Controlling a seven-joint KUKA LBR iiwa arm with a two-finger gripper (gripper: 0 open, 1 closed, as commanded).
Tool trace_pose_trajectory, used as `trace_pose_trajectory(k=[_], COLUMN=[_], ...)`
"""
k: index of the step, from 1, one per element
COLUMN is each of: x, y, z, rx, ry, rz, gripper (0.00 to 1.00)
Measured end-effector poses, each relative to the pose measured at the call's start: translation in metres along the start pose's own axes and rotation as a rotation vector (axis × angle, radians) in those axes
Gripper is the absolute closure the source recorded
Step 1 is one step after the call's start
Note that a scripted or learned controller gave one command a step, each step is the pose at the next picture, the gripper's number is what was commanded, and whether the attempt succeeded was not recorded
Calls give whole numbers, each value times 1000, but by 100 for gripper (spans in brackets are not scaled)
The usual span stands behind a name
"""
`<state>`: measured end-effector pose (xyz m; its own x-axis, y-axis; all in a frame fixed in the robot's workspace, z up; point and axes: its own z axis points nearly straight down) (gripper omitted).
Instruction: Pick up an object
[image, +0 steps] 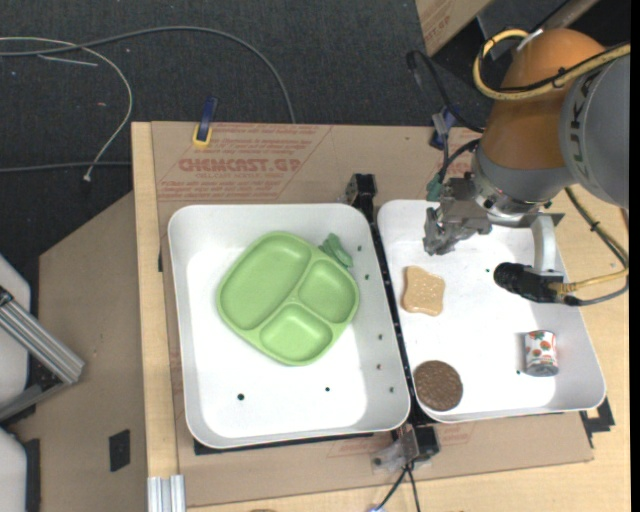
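My gripper (440, 243) hangs just above the toast (423, 291); whether it's spread, I can't tell. Toast looks light, stiff, flat: pinch across its edges.

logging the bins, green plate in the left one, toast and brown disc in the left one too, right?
Not quite: the toast and brown disc lie in the right bin, as the camera view shows. The green plate is in the left bin.

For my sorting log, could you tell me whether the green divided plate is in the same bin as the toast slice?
No, the green divided plate lies in the left bin, while the toast slice lies in the right bin.
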<state>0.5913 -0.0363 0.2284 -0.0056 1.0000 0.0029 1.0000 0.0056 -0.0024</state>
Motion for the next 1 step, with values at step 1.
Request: trace_pose_trajectory(k=[1], x=[57], y=[-6], z=[-10], rx=[-3], ry=[0], rz=[-1], gripper=[100])
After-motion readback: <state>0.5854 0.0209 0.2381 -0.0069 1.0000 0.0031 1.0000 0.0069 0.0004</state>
